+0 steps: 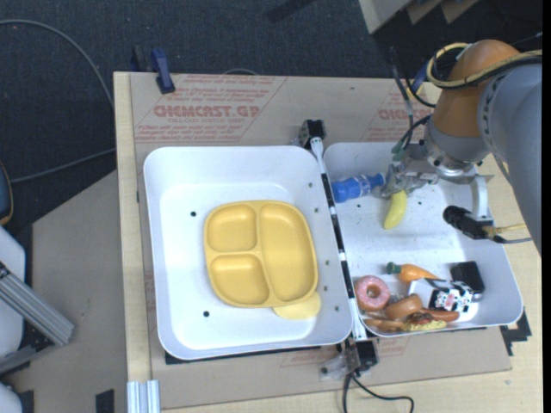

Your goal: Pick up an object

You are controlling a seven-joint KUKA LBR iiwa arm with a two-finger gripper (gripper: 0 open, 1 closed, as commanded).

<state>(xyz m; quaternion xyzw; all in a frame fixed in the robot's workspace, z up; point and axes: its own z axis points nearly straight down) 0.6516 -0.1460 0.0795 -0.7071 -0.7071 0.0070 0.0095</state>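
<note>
Lower frame: bench [258, 114] of brown board, two white bins side by side. Left bin [164, 231] carries a yellow divided plate [258, 252]. Right bin [508, 291]: pink donut [373, 292], carrot [413, 274], small black-and-white toy [452, 299] crowded at its lower edge. Higher up, a banana [394, 211] and blue bottle [353, 188]. Dark carpet [69, 24] beyond, upper frame. Arm [482, 93] enters at upper right, wrist pointed down; gripper [405, 183] sits directly over the banana's upper end. Finger spread and grasp: cannot tell.
</note>
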